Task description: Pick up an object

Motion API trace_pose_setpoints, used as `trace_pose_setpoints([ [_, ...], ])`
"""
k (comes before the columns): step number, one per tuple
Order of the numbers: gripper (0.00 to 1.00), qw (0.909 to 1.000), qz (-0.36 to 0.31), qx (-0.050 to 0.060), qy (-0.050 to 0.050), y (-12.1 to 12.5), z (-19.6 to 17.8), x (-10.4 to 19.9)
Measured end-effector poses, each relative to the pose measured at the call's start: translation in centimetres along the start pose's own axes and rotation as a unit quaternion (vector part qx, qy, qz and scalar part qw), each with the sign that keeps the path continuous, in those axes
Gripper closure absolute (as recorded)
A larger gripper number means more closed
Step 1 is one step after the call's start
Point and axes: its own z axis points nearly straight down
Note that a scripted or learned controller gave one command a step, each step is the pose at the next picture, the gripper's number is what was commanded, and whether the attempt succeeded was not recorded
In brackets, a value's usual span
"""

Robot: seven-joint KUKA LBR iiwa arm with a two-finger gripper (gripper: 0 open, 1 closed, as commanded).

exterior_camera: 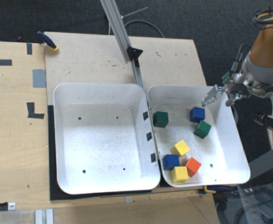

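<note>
- Two white bins side by side on the bench: left bin (71, 125), right bin (229, 143).
- All the blocks are in the right bin, seven of them.
- Dark green block (160, 119) near the left wall of the right bin, upper part, on its own.
- Blue block (197, 114) in the upper middle; green block (202, 129) just below it, about touching, tilted.
- Cluster at the lower left of the right bin: yellow block (181, 148) on top, second blue block (170, 161) below-left, orange-red block (193, 165) to the right, second yellow block (179, 174) at the bottom near the front wall. These four sit touching or nearly so.
- Arm comes in from the right, orange band (263, 50) visible above the wrist.
- Gripper (218, 94) hangs over the upper right rim of the right bin, up and to the right of the blue block, apart from it.
- Gripper state: nothing seen between the fingers, no block held; whether it is open or closed, cannot tell at this angle.
- Metal pole (115, 20) slants down from the top to the gap between the bins, black clamp (134, 53) on it.
- Blue-and-yellow tool (48, 41) lies at the upper left on the bench.
</note>
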Motion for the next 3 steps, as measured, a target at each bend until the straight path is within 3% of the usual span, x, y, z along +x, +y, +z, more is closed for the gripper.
trace_pose_setpoints([
  [2,0.00,1.0000,-0.001,0.001,0.001,0.1,10.0,1.4],
  [3,1.00,1.0000,-0.001,-0.002,0.000,0.2,8.6,1.4],
])
